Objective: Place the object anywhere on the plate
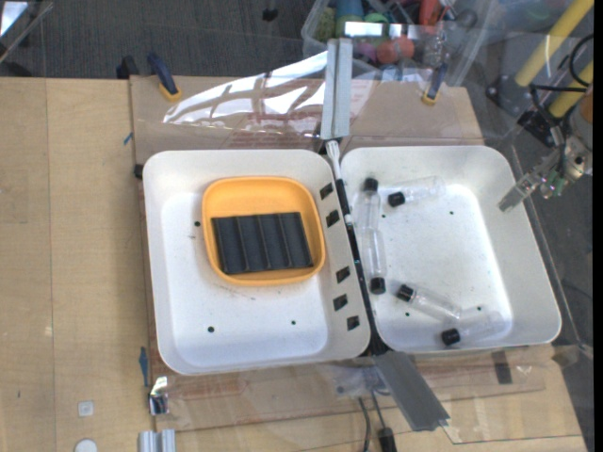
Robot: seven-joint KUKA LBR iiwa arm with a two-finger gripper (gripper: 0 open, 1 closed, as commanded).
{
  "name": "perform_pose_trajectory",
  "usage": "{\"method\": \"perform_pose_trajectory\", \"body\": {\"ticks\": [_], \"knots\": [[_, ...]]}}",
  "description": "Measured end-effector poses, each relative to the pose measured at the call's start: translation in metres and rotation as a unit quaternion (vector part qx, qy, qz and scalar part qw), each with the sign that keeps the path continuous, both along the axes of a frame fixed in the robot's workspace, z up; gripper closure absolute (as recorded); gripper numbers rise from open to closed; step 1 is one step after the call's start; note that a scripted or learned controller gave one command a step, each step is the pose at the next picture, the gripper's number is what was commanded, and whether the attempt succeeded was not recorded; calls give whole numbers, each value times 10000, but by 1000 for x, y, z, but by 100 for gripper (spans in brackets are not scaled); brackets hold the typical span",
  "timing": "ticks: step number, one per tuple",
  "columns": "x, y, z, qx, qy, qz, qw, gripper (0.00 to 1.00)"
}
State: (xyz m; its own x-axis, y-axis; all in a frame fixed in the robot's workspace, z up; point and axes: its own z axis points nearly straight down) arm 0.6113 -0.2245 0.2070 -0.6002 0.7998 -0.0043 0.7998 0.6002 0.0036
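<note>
Two bins [170, 252]: dark block [261, 243] lies flat on orange plate [226, 196], job apparently done; my gripper [542, 182] parked aside, grip state unclear.

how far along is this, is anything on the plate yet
Looks done: a black ridged block already lies flat on the orange plate in the left bin. In hand: nothing that I can see; the gripper sits at the right bin's far right edge. Left: several clear tubes with black caps lie loose in the right bin.
</note>
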Motion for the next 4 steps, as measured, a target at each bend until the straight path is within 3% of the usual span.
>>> {"method": "perform_pose_trajectory", "body": {"ticks": [1,2,3,4], "knots": [[29,19,35,-11,-9,871,9962,100],[49,11,107,-22,-17,2378,9713,100],[46,2,186,-33,-23,3474,9377,100],[48,3,226,-38,-22,4503,8929,100]]}}
